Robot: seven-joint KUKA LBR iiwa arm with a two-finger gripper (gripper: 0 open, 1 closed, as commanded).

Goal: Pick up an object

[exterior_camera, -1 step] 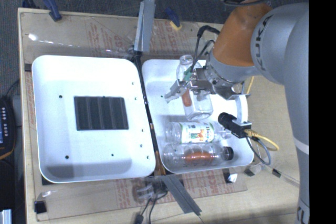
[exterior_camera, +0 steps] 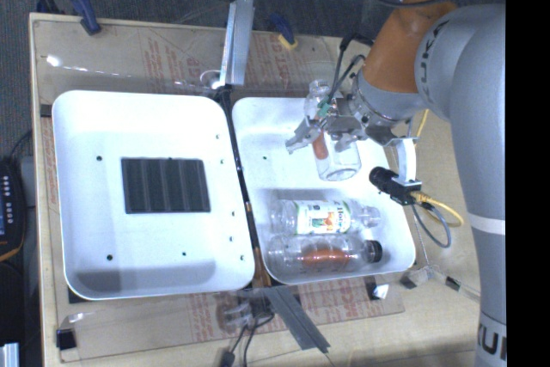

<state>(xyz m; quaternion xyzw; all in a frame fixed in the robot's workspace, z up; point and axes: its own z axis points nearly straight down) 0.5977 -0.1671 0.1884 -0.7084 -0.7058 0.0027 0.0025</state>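
At the near edge of the right bin [exterior_camera: 397, 223] two clear plastic bottles are seen lying on their sides: a dark-capped bottle [exterior_camera: 325, 254] with reddish contents closest to the rim, and just behind it, touching or nearly so, a labelled bottle [exterior_camera: 320, 217] with a white and green label. Further back, above the middle of the same bin, a clear cup-like container [exterior_camera: 333, 155] is seen hanging below the gripper [exterior_camera: 325, 130], with something orange-red showing inside or behind its upper part; what that is cannot be told. The container appears to be lifted clear of the bin floor and pinched at its rim between the fingers, which are closed to a narrow gap around it, though the exact contact is hard to make out through the clear plastic. A grip on a thin, slick rim is judged to be weak: the container could be tilted or dropped if the arm is moved sharply, and a fall would likely land it on the bottles below or against the bin wall. A loose cable [exterior_camera: 430, 215] is seen hanging beside the wrist near the right rim, and a snag there might jolt the load. The left bin [exterior_camera: 77, 125], holding only a dark ribbed panel [exterior_camera: 166, 185], lies well apart. Farthest back, an upright grey post [exterior_camera: 236, 40] stands between the two bins, and could be struck if the load is carried across low.
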